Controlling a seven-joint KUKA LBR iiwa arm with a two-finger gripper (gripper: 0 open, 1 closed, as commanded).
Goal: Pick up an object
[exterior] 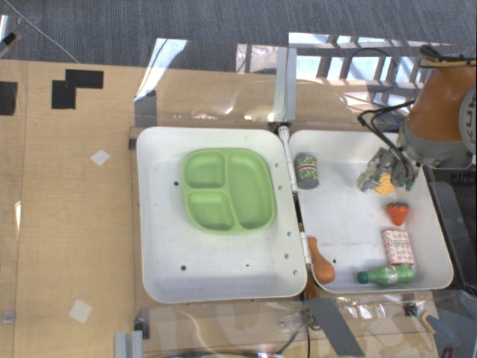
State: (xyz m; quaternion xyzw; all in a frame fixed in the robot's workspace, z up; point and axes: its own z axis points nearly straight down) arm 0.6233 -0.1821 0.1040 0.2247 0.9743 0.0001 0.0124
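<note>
Your likeliest target is the small yellow object [385,186], which sits in the right bin [350,222] up near its far right corner, directly under the gripper [384,171]. The gripper's fingers come down around or against that yellow piece, but you cannot tell from this angle whether the jaws are spread or closed, nor whether the piece is actually between them. Taking the yellow object as your landmark, the red strawberry-like toy [399,213] lies just below it, toward the near side of the bin and close to the right wall. Further in that same direction you find the small red-and-white carton [397,246], and beyond that the green bottle [386,276] lying on its side along the near wall. To the left of the yellow object, across a bare stretch of white floor, the small can with a green and red label [306,170] stands against the divider between the bins. Down and to the left, well apart from it, the orange drumstick-shaped toy [320,262] lies in the near left corner. Beyond the divider, the left bin [164,259] holds a light green divided plate [226,190] lying flat near its middle. Above the gripper you see the arm's orange band [441,103] entering from the right.
</note>
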